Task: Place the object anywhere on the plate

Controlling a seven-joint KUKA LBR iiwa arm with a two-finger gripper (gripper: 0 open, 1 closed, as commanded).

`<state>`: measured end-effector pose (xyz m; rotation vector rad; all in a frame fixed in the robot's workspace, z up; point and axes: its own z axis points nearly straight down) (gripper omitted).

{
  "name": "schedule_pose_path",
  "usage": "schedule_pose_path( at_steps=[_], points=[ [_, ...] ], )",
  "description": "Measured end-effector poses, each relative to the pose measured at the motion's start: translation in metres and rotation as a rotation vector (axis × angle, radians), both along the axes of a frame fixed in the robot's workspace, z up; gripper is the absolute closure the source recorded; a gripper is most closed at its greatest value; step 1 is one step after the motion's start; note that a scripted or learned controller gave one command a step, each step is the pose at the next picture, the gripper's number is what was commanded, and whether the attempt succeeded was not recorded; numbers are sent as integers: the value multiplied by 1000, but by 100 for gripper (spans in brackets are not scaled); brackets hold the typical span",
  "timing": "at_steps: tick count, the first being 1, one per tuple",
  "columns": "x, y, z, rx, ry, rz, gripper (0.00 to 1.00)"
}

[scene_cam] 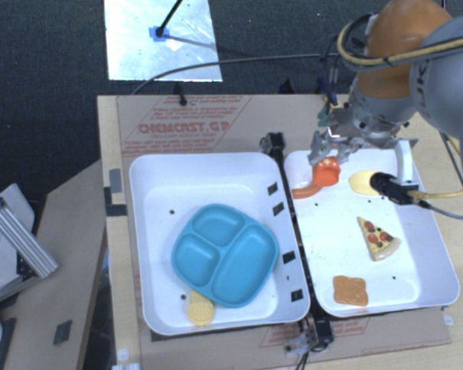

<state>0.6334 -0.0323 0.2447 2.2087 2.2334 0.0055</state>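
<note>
You have the gripper [327,152] low over the right bin's [431,287] far left corner, directly above the orange cup-like object [323,175]. Finger state: you cannot tell. The blue 3-compartment plate [224,254] lies in the left bin [153,222].

We note both bins, left [153,222] and right [430,264], as smooth white plastic with a soft sheen. The blue plate [223,253] looks like moulded plastic, satin rather than glossy. The pizza slice [379,239] and the orange piece [349,290] at its 7 o'clock look like matt plastic or rubber; we cannot tell which. The board [190,125] under the bins reads as printed brown cardboard, matt. At 12 o'clock a crinkled foil-like sheet [160,38] shines. The arm's orange band [401,27] is glossy.
</note>
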Motion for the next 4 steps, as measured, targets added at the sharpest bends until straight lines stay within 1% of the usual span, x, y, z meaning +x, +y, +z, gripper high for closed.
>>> schedule_pose_path(
  at_steps=[1, 3, 4],
  points=[
    [-3, 62, -11, 0, 2, 0, 100],
    [-10, 166, -3, 0, 1, -1, 100],
    [-10, 163, -3, -1, 1, -6, 0]
  ],
)
